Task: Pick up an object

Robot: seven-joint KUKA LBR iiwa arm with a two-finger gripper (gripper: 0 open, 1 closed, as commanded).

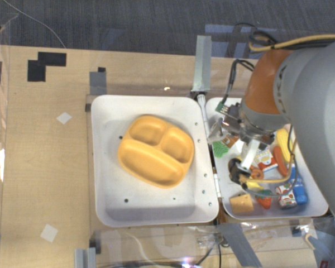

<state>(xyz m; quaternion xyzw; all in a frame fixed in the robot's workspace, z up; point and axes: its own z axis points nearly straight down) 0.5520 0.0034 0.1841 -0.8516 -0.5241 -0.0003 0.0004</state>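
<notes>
Left bin (103, 166) holds a yellow divided plate (156, 150); right bin (318, 205) holds small toys; gripper (247, 162) state unclear.

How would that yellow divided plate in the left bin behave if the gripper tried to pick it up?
The yellow plate looks like rigid moulded plastic, so probably stiff and fairly light. It is wide with rounded, glossy sides, so two fingers may slip unless they pinch an edge. Lying alone in the left bin, it would likely slide when pushed.
</notes>
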